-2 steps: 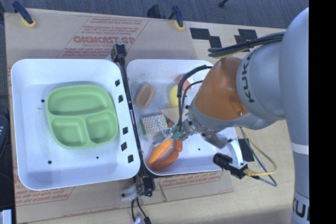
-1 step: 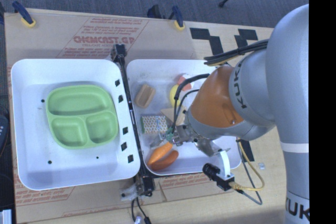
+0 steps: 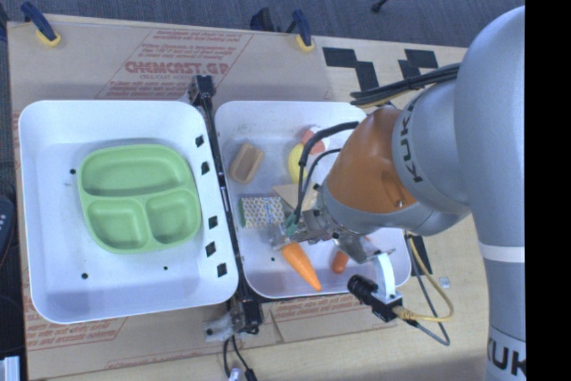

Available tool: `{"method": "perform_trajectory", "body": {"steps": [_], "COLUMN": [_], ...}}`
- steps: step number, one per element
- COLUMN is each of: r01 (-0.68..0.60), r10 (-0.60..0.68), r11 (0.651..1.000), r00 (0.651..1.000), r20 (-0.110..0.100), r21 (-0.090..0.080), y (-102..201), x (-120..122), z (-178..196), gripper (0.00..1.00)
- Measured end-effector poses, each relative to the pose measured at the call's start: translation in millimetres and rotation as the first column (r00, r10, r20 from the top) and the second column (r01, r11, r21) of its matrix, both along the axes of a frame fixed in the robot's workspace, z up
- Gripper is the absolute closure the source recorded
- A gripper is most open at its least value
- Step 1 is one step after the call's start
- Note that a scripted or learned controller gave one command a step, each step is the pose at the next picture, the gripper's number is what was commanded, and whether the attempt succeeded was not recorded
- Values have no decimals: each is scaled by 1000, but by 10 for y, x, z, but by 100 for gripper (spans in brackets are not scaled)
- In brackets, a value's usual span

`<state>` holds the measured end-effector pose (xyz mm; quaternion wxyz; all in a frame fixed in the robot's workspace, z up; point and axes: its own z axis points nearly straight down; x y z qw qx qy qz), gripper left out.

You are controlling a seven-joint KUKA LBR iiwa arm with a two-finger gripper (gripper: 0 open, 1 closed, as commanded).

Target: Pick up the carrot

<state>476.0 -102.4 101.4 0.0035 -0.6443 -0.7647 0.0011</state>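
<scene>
The carrot (image 3: 302, 268) is orange and tapered. It lies in the right bin (image 3: 268, 281) near the front wall, with its point toward the front right. My gripper (image 3: 296, 234) hangs just above the carrot's thick end, below the orange band of the arm. The wrist hides most of the gripper. I cannot tell whether it touches the carrot.
In the right bin a second small orange piece (image 3: 340, 261) lies right of the carrot. A patterned packet (image 3: 261, 211), a tan block (image 3: 246, 162), a yellow item (image 3: 295, 161) and a pink item (image 3: 309, 136) are also there. The left bin (image 3: 36, 192) holds a green divided plate (image 3: 138, 196).
</scene>
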Motion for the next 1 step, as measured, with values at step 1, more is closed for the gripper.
{"method": "perform_trajectory", "body": {"steps": [1], "r01": [234], "r10": [-234], "r11": [972], "r00": [972], "r20": [3], "r21": [-2], "y": [900], "x": [4], "z": [900], "gripper": [100]}}
